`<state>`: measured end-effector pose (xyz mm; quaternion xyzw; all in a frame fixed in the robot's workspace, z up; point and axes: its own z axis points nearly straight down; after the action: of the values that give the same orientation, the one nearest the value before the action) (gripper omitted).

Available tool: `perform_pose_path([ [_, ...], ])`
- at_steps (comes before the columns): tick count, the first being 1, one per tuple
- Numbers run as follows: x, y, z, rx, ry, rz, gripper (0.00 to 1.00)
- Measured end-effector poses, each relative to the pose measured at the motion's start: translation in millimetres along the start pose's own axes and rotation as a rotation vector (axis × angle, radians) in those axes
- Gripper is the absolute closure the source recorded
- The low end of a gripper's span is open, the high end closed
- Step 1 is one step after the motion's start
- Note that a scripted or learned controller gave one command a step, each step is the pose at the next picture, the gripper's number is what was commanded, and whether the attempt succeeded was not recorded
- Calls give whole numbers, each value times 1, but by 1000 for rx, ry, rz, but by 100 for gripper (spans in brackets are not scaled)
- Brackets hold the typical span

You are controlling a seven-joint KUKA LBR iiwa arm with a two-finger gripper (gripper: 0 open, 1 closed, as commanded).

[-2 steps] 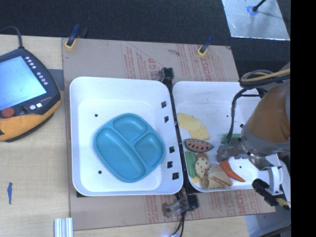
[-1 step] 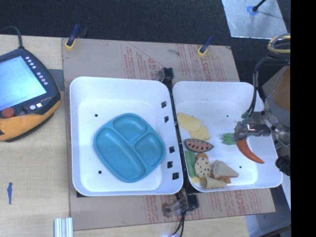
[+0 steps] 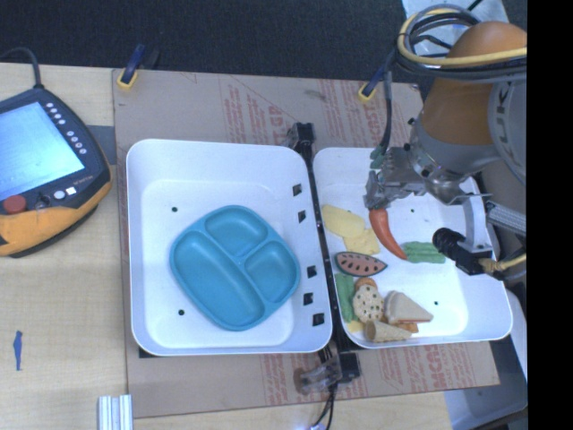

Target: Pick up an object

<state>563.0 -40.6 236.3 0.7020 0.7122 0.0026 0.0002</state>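
My gripper (image 3: 380, 197) hangs over the upper middle of the right bin (image 3: 466, 325), shut on the top end of an orange-red chili pepper (image 3: 388, 232) that dangles down from its fingers. Below it in the same bin lie a yellow piece (image 3: 351, 228), a green piece (image 3: 423, 253), a watermelon slice (image 3: 359, 263), a cookie (image 3: 366, 301) and a sandwich wedge (image 3: 406, 309).
The left bin (image 3: 152, 164) holds a blue divided plate (image 3: 235, 266). A teach pendant (image 3: 40, 164) lies on the bench at far left. Clips and a black divider (image 3: 313, 240) run between the bins.
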Motion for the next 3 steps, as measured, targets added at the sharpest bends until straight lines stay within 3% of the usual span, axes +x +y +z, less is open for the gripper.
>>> perform_pose_path([
  [1, -7, -4, 1, 8, -4, 9, 0],
  [2, -5, 0, 47, 12, -4, 9, 0],
  [3, -62, -29, 112, 15, -5, 16, 0],
])
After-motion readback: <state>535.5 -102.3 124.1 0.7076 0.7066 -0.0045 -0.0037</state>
